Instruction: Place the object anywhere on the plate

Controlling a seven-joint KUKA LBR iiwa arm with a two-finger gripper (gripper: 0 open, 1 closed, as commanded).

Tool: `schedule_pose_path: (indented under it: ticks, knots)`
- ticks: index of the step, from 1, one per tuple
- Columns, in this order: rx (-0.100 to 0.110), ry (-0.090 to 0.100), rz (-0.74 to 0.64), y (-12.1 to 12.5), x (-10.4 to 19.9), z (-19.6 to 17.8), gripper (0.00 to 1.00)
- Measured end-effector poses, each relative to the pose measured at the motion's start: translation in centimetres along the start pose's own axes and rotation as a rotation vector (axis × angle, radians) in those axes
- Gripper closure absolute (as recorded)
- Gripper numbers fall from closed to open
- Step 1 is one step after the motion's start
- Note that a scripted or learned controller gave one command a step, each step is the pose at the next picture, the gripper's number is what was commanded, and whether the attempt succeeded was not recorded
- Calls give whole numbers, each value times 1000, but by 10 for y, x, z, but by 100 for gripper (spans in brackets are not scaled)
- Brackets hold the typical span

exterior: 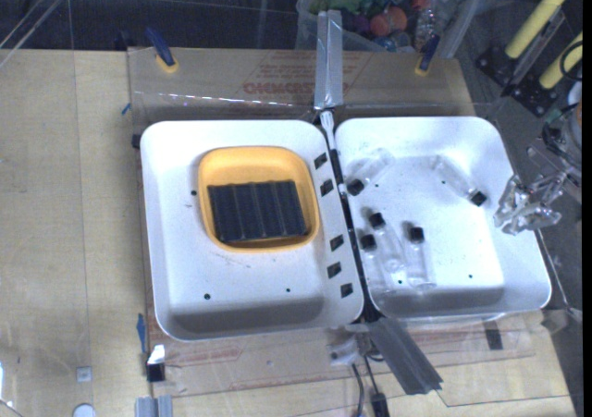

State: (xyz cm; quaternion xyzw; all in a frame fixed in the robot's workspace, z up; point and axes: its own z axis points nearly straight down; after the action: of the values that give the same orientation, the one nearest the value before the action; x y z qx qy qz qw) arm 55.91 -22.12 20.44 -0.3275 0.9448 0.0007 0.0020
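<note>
The metal hand (pixel 525 207) hangs over the right edge of the right white bin (pixel 481 142); I cannot tell how far it is open or whether it holds something.

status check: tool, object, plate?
Tool at right bin's right edge, grip state unclear. Dark ridged object lying on yellow plate in left bin. Small clear pieces scattered in right bin.
</note>
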Motion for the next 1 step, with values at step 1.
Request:
schedule_pose_path:
  ticks: [1]
  knots:
    - [0, 0, 0, 0, 0, 0, 0]
